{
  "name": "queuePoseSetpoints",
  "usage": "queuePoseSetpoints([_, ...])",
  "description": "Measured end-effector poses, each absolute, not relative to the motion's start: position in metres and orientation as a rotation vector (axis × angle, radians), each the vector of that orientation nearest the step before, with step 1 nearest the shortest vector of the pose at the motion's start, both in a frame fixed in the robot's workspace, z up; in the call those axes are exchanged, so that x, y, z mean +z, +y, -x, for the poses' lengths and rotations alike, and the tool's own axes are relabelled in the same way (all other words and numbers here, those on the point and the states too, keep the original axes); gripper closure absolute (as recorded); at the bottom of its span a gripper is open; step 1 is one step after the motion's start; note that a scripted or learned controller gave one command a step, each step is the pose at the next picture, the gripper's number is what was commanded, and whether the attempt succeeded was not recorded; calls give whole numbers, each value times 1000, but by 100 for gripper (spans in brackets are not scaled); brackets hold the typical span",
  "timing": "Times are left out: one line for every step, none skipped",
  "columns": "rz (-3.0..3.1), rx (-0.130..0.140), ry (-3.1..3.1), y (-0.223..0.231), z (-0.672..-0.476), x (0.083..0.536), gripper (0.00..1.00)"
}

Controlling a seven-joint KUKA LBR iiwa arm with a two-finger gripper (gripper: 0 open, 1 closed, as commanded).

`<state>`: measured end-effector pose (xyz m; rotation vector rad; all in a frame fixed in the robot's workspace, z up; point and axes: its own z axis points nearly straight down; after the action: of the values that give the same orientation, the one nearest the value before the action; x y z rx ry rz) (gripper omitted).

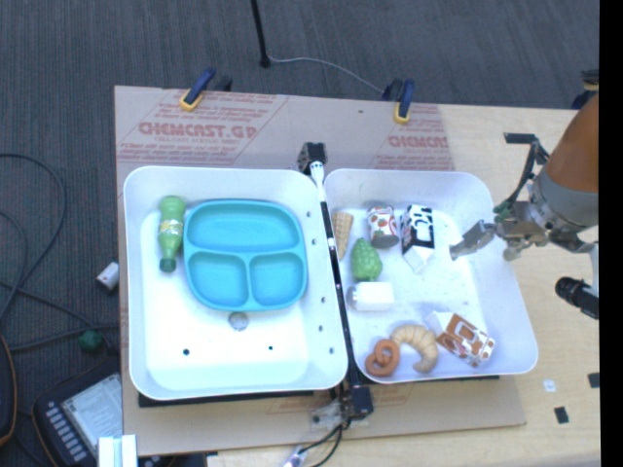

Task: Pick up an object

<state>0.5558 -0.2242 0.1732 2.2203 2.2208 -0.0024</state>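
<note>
Two shallow white bins side by side on a brown board, seen from above. The arm enters from the view's right; its gripper hangs over the right-hand edge of the right bin, and whether it is apart or together cannot be told. Nothing is visible in its grasp.

The right bin holds the loose objects. Nearest the gripper, just to its left, stands a black-and-white carton. Further left lie a red-and-white carton, an ice-cream cone against the dividing wall, a green bunch of grapes and a white block. Below the gripper, toward the near wall, sit an orange-and-white box, a croissant and a doughnut, the last two touching.

The left bin, well apart from the gripper, contains a blue tray with three compartments, a green bottle lying just beyond the tray's far-left side, and a small round grey thing just below the tray.
</note>
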Motion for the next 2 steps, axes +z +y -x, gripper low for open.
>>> queuePoseSetpoints([-2219,7,2226,-199,-541,90,0])
queuePoseSetpoints([-2216,-1,2194,-135,-501,90,0])
